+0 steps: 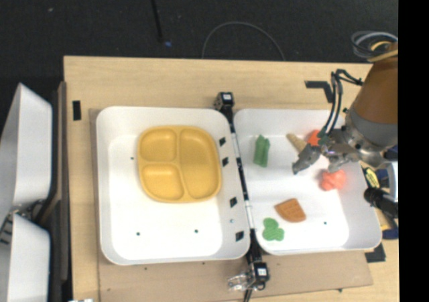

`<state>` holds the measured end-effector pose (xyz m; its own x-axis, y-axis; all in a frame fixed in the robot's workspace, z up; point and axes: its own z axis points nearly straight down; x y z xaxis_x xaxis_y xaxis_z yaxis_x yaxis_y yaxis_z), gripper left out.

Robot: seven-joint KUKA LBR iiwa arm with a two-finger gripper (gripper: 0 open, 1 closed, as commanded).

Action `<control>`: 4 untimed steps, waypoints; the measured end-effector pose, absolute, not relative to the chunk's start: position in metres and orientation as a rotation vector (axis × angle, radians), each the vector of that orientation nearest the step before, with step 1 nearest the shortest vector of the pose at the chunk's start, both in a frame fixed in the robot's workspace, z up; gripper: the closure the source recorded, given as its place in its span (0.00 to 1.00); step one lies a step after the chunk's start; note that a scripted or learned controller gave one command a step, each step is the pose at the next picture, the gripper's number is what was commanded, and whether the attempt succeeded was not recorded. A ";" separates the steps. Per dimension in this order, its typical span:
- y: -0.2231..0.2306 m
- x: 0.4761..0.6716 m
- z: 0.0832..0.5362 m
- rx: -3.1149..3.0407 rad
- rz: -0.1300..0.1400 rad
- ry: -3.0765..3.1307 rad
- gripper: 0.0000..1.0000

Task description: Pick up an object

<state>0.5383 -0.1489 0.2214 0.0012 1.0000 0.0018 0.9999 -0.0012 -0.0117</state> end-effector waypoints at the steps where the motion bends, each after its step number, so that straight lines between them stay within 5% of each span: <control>1: -0.149 0.541 0.228 -2.220 -0.001 -2.224 0.00; 3: -0.151 0.543 0.103 -2.224 0.005 -2.216 0.00; 4: -0.152 0.543 0.101 -2.229 0.000 -2.214 0.00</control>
